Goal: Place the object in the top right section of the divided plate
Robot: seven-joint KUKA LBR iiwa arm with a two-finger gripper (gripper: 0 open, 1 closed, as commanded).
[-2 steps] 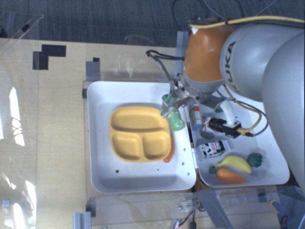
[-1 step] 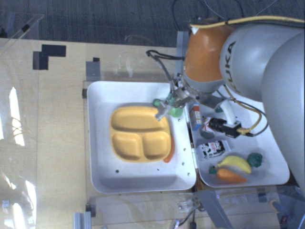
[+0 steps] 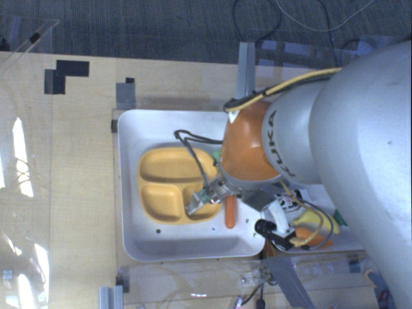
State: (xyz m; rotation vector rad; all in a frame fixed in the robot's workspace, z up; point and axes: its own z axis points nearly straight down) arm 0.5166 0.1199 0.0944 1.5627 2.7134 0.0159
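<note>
Risk, as judged: misplacement. 1 orange carrot-like object (image 3: 230,212) lay in the left white bin (image 3: 132,172), just beside the right edge of the yellow divided plate (image 3: 164,185) and outside its rim. If it was the task's object, it rested short of any section. A descent from that pose could have pushed it along the bin floor or nudged the plate. Which section counted as top right was hard to fix from the slanted view.

Pincer: gripper (image 3: 198,201) hung low over the plate's lower right part, near or touching the rim; contact could not be told. Whether it was apart or together could not be told, nor whether it held anything.

Obstruction: the grey arm (image 3: 360,147) and its orange band (image 3: 248,147) covered the plate's right side.
</note>
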